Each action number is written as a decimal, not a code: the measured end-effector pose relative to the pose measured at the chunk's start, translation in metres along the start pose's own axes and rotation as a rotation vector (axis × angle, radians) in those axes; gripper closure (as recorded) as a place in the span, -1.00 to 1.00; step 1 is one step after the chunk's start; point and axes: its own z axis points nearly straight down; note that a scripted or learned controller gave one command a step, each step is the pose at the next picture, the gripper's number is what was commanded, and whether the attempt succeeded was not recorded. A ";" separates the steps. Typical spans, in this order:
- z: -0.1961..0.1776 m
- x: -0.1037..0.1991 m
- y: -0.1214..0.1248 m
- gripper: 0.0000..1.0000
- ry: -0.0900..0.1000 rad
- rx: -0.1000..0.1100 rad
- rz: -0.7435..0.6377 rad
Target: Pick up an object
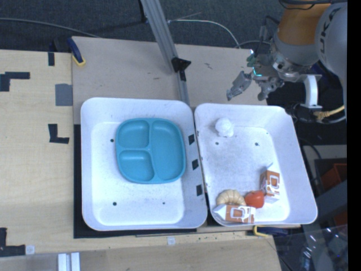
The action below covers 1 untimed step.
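My pincer (252, 89) hangs above the far edge of the right bin (293, 145), near its back rim, its two fingers spread apart with nothing between them. One finger (238, 87) angles out toward the left; the other sits just beside it toward the right. Above it, the orange band of my arm (307, 21) fills the upper right corner, with cables looping off the wrist.

Below me, the right bin carries a small scatter of objects. A white ball (224, 127) rests near the back left corner, closest to my pincer yet well apart from it. At the front of the bin, a croissant (230, 197) lies touching a red tomato (255, 199). Just beside the tomato stands a small orange-and-white carton (271, 184), tilted against the right wall, and a second carton (240, 213) lies flat along the front rim, just below the croissant.

The left bin (96, 151) holds a teal divided plate (150, 150) with three compartments, set slightly toward the back and lying flat on the bin floor.

Both bins sit side by side, rims touching, on the bench (118, 66). A metal post (161, 24) slants up from the seam between them at the back. A blue and yellow clamp (75, 51) grips the bench's far left corner.
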 end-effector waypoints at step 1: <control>0.000 0.000 0.000 -1.00 0.000 0.000 0.000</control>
